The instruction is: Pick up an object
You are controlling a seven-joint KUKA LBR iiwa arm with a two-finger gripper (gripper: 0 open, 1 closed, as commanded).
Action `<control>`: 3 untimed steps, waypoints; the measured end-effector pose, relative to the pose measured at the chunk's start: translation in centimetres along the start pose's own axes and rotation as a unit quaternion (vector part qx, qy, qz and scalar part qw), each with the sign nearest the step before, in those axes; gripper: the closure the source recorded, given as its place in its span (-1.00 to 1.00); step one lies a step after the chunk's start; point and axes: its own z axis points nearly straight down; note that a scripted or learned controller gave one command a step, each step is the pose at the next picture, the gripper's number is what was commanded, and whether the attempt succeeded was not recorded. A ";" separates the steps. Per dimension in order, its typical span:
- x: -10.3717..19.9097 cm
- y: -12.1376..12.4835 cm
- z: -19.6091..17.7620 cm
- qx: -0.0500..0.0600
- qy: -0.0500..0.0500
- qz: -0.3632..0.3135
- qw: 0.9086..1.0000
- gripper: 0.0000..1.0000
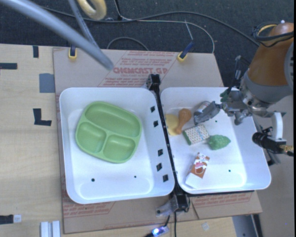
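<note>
A: We take the black divider (162,132) between the two bins as our landmark. What lies closest to it?

B: In the right bin (246,177), just right of the divider, we see a yellow piece (173,124) touching an orange-brown piece (184,116). Just beyond them sits a small checked block (196,134), and further right again a green leafy lump (218,142). Nearer the bin's front edge lies a red and white packet (199,166), tilted.

A: And the gripper (206,112)?

B: We see it low over the right bin, right of the orange-brown piece and just above the checked block. Whether its jaws are parted or closed, we cannot tell, and we see nothing clearly between them.

A: The arm?

B: The grey arm with its orange band (274,58) comes in well right of the divider.

A: Left of the divider?

B: The left bin (79,181) holds a green sectioned plate (108,131), apart from the divider.
</note>
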 end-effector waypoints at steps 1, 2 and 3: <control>0.0 0.2 -0.7 -0.006 -0.001 -0.002 1.000 -1.00; 0.6 0.6 3.8 -0.005 -0.001 -0.002 1.000 -1.00; 0.3 -0.4 8.9 -0.004 -0.001 -0.001 1.000 -1.00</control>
